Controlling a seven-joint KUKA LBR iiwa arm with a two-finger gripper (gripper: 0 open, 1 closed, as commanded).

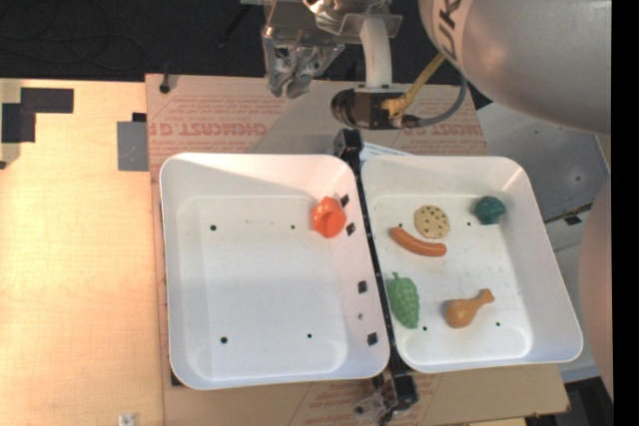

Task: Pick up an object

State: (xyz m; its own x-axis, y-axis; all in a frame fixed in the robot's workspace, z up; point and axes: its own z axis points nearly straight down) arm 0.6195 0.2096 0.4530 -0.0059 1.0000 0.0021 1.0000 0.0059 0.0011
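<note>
Your arm reaches in from the far right, its gripper (pixel 292 75) hanging beyond the left bin (pixel 190 214); finger state cannot be told. An orange toy (pixel 327 216) lies at that bin's right wall.

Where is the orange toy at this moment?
In the camera view the orange toy lies in the left bin, near its upper right corner, close to the divider between the two bins.

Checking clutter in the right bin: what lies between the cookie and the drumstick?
In the camera view, the sausage lies just below the cookie; past it, bare bin floor runs to the drumstick.
</note>
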